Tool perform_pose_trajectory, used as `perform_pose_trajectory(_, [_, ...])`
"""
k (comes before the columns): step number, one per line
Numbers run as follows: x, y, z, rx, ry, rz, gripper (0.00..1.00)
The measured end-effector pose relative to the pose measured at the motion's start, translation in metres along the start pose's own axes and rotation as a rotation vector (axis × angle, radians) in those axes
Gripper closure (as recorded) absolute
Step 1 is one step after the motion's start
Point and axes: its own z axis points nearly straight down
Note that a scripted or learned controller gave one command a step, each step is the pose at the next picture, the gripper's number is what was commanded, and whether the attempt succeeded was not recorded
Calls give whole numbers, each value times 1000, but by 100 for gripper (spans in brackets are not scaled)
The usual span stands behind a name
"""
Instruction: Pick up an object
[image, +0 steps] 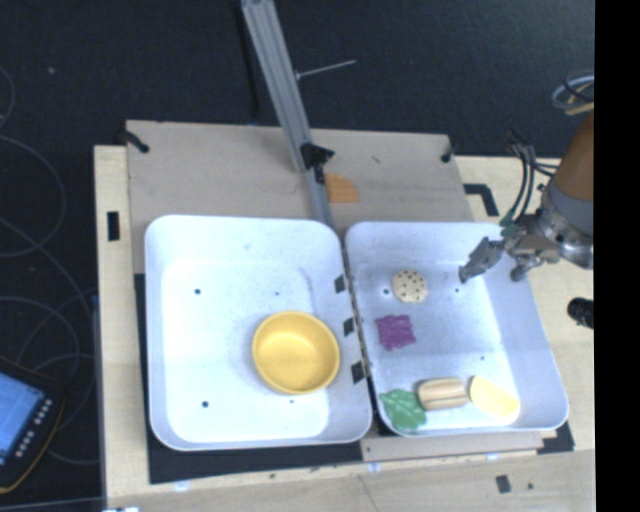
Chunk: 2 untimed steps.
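Two white bins (160, 300) are seen on a bench; the gripper (497, 260), spread open and empty, is poised above the right bin near a small, probably light speckled cookie (408, 286), best pinched across its edges.

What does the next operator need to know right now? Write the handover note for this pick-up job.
Gripper: open, holding nothing, poised over the upper right part of the right white bin.
Right bin: round beige speckled cookie-like piece, purple square block, green leafy piece, tan cylindrical roll and yellow lemon-shaped piece along the near edge.
Left white bin: yellow round bowl.
Done: nothing picked.
Left: choose an object, descend, grasp, lift.
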Motion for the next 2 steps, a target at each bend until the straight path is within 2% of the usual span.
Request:
perform_pose_trajectory(1, [0,0,0,0,0,0,0])
perform_pose_trajectory(2, [5,4,60,6,-1,-1,0])
